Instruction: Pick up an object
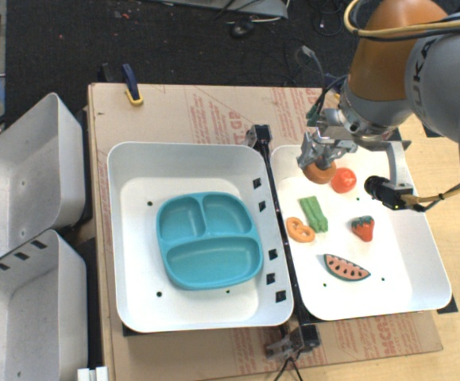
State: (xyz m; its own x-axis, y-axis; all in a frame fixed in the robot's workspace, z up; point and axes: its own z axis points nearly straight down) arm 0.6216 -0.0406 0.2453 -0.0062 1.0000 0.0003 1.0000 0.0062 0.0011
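Observation:
My gripper (320, 159) hangs over the far left part of the right bin (420, 292). Right under it, touching or nearly touching, is a round orange-brown toy (319, 173). Whether the toy is gripped is not clear from this angle. Beside it to the right lies a red tomato (343, 180). Further forward in the same bin are a green vegetable piece (314, 213), an orange ring-shaped toy (299, 228), a strawberry (362, 227) and a watermelon slice (345, 267).
The left bin (126, 292) holds a blue divided plate (210, 240). A black fitting with a cable (384, 190) hangs over the right bin's far right side. Two spare white bins (23, 173) stand off the bench at the left.

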